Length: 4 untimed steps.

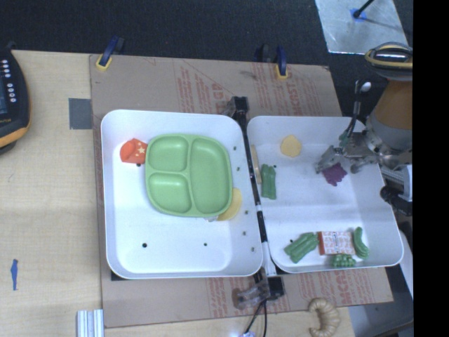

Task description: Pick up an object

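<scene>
Surface: a wooden surface (pixel 49 209) with a cardboard sheet (pixel 210 83) clamped on it; two white bins lie side by side, the left bin (pixel 126 251) and the right bin (pixel 379 209).
My gripper: my gripper (pixel 342 159) is low over the upper right part of the right bin, with the arm coming in from 3 o'clock. I cannot tell its state from this view.
Nearest thing: a small purple object (pixel 335 175) lies just beside my gripper, at about 7 o'clock from it. It looks under the gripper, not clearly grasped.
Long axis: the purple object is small and compact; I cannot read a clear long axis.
Other things in right bin: a yellow round piece (pixel 290 145) at 9 o'clock from my gripper, a green piece (pixel 268 182) with its long axis 12 to 6, and near the bottom edge a green pod (pixel 302 246) and a small packet (pixel 335 241).
Left bin: a green divided plate (pixel 189 174) and a red piece (pixel 132 150) at its 10 o'clock.
Writing: the cardboard has red print and the packet has red marks, both too blurred to read.
</scene>
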Tool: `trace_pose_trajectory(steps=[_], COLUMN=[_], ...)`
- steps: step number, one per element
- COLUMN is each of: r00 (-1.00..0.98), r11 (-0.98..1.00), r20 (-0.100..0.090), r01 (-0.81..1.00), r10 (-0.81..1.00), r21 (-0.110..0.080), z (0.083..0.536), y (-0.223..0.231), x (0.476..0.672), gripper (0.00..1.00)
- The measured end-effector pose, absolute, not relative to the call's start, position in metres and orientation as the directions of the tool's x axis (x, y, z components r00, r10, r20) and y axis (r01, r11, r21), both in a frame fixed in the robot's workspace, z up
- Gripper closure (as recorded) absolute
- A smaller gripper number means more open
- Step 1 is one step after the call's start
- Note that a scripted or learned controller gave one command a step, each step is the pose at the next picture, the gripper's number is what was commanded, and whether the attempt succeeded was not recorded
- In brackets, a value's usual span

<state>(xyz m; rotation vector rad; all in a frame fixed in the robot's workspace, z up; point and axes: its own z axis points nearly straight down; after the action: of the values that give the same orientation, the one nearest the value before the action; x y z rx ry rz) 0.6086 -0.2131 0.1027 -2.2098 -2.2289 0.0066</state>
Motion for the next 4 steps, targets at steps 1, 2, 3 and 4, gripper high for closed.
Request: trace_pose_trajectory(steps=[1, 2, 3, 4], r00=[-0.010, -0.010, -0.011, -0.012], r11=[0.010, 0.010, 0.011, 0.012], r20=[-0.002, -0.002, -0.003, -0.003], r01=[1.000, 1.000, 1.000, 1.000], r10=[1.000, 1.000, 1.000, 1.000], r21=[-0.005, -0.005, -0.004, -0.005], z=[0.114, 0.113, 0.124, 0.124], y=[-0.214, -0.214, -0.215, -0.215], x=[0.609, 0.609, 0.609, 0.609], gripper=[1.00, 0.00, 1.00, 0.00])
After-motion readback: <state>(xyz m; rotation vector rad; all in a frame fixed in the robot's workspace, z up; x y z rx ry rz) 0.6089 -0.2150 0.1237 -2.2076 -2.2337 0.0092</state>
